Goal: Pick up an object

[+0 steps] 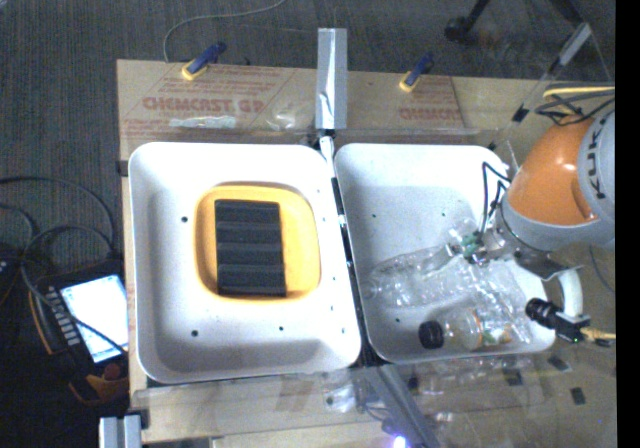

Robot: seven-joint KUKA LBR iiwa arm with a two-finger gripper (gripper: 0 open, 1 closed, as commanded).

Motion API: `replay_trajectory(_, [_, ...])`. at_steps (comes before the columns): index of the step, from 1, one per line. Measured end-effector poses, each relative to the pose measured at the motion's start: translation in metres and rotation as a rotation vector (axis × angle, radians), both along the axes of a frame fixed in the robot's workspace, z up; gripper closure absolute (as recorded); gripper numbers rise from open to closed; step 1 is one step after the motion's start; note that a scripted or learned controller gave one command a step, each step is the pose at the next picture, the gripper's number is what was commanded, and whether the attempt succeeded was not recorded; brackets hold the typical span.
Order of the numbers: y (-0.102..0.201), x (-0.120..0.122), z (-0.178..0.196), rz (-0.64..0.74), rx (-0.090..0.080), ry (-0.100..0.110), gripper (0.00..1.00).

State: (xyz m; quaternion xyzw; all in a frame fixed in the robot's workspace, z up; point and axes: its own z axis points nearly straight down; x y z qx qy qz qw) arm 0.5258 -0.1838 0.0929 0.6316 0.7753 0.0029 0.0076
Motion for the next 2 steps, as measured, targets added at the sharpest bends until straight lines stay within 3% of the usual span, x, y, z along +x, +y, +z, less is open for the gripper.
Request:
replay_trajectory(1, [0.001, 0.001, 0.009, 0.001, 0.002, -0.001, 1.00])
replay_trajectory(2, [0.081, 0.019, 0.109, 0.071, 0.005, 0.015, 1.00])
